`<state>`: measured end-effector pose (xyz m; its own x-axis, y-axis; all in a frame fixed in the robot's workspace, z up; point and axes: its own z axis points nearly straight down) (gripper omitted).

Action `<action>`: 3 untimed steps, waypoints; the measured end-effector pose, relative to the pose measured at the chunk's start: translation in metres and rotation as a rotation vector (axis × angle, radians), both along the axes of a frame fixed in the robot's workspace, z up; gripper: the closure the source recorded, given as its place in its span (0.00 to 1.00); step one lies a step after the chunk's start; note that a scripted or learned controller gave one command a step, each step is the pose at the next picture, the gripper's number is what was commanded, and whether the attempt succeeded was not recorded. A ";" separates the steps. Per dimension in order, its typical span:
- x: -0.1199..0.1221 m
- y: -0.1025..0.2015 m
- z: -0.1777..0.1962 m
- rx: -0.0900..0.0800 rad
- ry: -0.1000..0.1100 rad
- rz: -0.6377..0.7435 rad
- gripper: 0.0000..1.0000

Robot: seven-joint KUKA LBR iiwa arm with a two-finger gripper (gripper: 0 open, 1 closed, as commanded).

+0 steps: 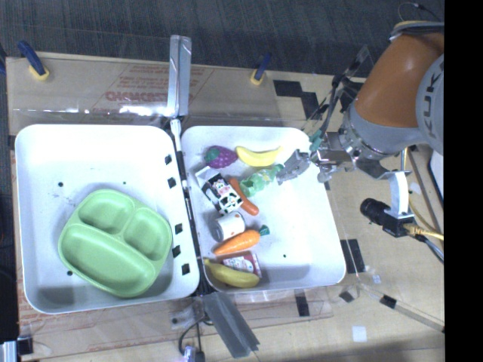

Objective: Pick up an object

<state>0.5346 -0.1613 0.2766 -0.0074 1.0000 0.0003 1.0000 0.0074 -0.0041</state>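
The right bin (317, 232) holds a pile of toy food. In it are a purple grape bunch (220, 157), a yellow banana (259, 155), a black-and-white box (221, 192), a white cylinder (230, 223) and an orange carrot (240, 241). A pink packet (243, 262) and a second banana (232, 276) lie at the near edge. My gripper (293, 169) hangs low over the bin's upper right part. Its tip is right against a pale green translucent object (261, 179). Whether it grips that object is unclear.
The left bin (38, 164) holds a green divided plate (115, 241). A metal divider (179, 74) stands between the bins at the back. The arm's orange band (396, 66) and cables sit to the right of the right bin.
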 end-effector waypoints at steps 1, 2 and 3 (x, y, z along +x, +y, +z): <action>0.032 -0.002 -0.147 0.000 0.000 0.079 0.00; 0.082 -0.017 -0.185 0.001 -0.002 0.108 0.00; 0.122 -0.015 -0.184 0.000 -0.002 0.043 0.00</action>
